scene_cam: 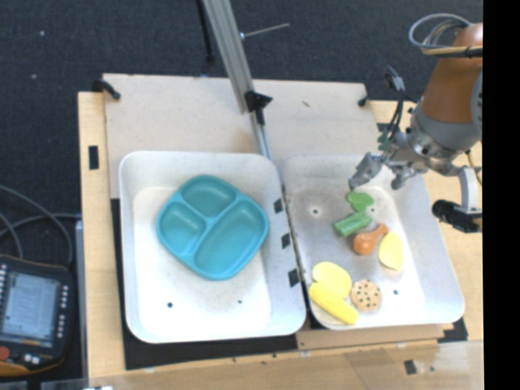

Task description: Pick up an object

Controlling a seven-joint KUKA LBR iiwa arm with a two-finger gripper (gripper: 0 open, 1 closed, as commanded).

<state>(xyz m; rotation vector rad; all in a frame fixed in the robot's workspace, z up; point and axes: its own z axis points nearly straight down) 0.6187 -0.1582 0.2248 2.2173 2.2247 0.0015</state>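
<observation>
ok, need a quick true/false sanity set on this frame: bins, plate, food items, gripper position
1. The blue plate lies in the left bin. True.
2. The cookie sits on the blue plate. False: it lies in the right bin, beside the banana.
3. The gripper is above the right bin's far end, near the green pieces. True.
4. The gripper holds the banana. False: the banana lies at the bin's near edge, far from the gripper, which has nothing between its fingers.
5. The plate has three compartments with no food in them. True.
6. The food items are spread evenly over both bins. False: all are in the right bin.
</observation>
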